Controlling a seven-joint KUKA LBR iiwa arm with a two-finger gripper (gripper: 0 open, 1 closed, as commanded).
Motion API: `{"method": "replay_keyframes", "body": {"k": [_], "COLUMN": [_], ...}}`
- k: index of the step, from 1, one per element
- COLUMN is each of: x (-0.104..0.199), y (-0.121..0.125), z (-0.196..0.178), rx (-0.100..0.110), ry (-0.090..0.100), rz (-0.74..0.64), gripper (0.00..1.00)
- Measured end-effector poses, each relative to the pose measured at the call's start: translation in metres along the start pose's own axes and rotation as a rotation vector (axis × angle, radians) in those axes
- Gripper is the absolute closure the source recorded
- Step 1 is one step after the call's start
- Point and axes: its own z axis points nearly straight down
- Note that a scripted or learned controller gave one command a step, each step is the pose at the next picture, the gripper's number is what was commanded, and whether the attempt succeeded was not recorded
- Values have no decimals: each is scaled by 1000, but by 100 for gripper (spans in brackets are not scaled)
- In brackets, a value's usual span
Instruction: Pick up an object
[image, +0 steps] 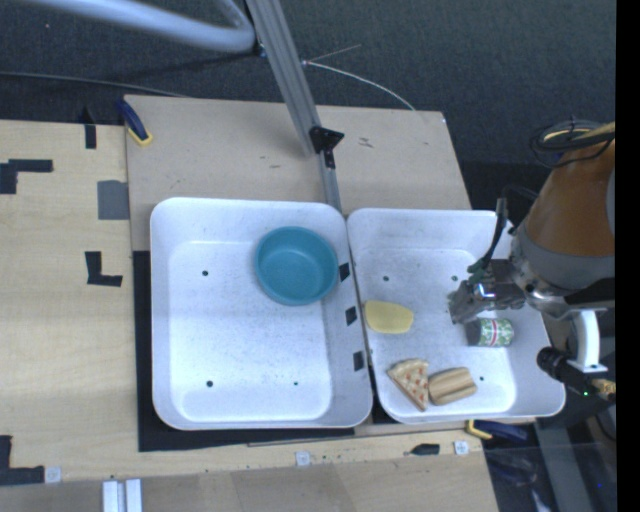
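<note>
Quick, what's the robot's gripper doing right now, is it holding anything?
Gripper: cannot tell if it holds anything; it sits low in the right bin, beside the small can.

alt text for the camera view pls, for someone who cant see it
A grey robot arm reaches in from the right, its claw low over the right white bin next to a small can. That bin also holds a yellow piece, a pizza slice and a bread roll; the left bin holds a blue bowl.
</note>
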Motion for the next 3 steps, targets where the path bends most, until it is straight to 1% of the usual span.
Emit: {"method": "replay_keyframes", "body": {"k": [1,2,3], "x": [53,116,171], "y": [2,5,8], "z": [-10,-4,8], "rx": [3,5,6], "ry": [2,2,1], "rz": [-6,-6,-6], "gripper": [100,100,100]}}
